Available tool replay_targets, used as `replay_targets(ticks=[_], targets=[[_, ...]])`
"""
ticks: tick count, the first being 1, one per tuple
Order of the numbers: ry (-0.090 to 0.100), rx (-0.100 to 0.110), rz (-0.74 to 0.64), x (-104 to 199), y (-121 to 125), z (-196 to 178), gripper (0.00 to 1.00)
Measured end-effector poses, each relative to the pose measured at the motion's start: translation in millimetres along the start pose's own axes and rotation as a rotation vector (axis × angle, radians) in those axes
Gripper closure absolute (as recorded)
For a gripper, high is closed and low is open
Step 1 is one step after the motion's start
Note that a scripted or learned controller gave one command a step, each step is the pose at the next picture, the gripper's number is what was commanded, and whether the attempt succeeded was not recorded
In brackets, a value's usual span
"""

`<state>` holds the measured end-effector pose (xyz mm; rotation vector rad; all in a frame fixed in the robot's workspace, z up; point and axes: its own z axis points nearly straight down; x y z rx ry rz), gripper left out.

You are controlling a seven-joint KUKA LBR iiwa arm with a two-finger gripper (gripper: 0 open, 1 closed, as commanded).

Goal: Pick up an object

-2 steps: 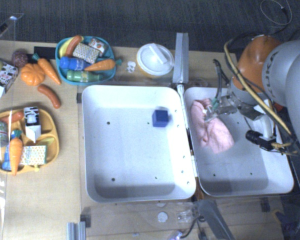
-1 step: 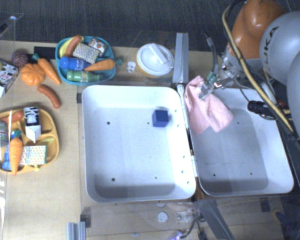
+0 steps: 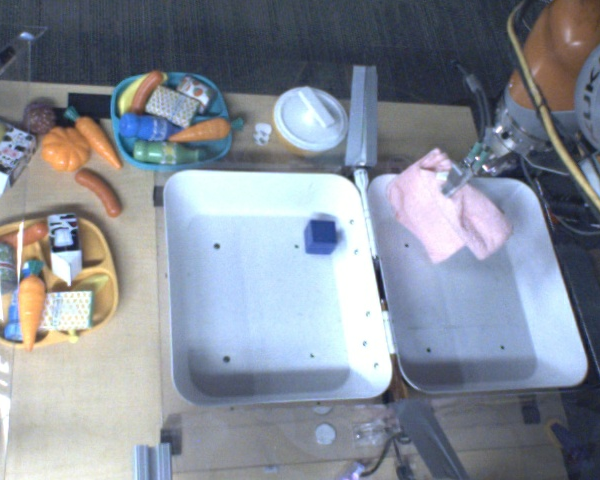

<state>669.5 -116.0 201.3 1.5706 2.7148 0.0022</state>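
A pink cloth [image 3: 442,218] is in the right bin [image 3: 500,353], bunched up near its far left corner. My gripper [image 3: 460,179] comes in from the upper right, and its thin fingers pinch the cloth's top edge, which is pulled up into a peak between them. The rest of the cloth drapes down and to the right toward the bin floor. A small blue cube [image 3: 321,235] sits alone in the left bin [image 3: 250,358], toward its far right side and well away from the gripper.
Beyond the bins stand a blue bowl [image 3: 135,153] of toy food and a white lidded container [image 3: 310,118]. A yellow plate [image 3: 105,268] of toys, an orange pumpkin [image 3: 63,149] and a sausage [image 3: 98,191] lie on the bench to the left. A metal divider [image 3: 359,118] rises between the bins.
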Motion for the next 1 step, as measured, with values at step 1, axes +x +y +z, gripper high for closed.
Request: replay_targets(ticks=[1], targets=[[0.002,0.003,0.053,11.7,6.0,59.8,1.00]])
